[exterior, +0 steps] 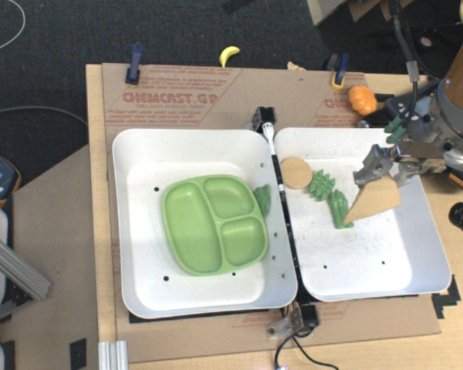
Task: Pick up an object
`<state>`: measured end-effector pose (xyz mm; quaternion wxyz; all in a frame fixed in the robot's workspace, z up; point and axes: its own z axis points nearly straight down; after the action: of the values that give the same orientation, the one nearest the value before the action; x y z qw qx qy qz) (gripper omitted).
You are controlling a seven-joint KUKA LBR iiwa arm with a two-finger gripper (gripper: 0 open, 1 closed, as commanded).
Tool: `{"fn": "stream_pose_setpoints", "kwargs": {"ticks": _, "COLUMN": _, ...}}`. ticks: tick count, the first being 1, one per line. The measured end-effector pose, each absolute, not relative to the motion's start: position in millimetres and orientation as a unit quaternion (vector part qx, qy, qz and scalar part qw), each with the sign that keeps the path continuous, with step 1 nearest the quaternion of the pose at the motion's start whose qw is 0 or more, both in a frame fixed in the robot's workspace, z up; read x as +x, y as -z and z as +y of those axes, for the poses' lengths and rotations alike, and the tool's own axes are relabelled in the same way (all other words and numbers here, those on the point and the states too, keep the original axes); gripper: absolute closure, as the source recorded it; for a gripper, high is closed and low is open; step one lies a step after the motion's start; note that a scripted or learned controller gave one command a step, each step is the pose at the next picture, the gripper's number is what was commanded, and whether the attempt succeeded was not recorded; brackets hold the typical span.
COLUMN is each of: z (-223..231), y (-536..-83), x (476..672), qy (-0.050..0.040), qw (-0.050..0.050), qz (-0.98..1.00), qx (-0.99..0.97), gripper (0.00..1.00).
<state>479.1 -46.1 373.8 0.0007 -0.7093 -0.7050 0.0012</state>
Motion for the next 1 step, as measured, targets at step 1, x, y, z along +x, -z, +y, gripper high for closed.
{"fn": "stream_pose_setpoints", "kwargs": {"ticks": 1, "z": 9.7, "y": -324.9, "x": 478.8, "qy": -0.0019, "qw": 0.003, "qz": -0.709, "qx": -0.705, "gripper": 1.0}}
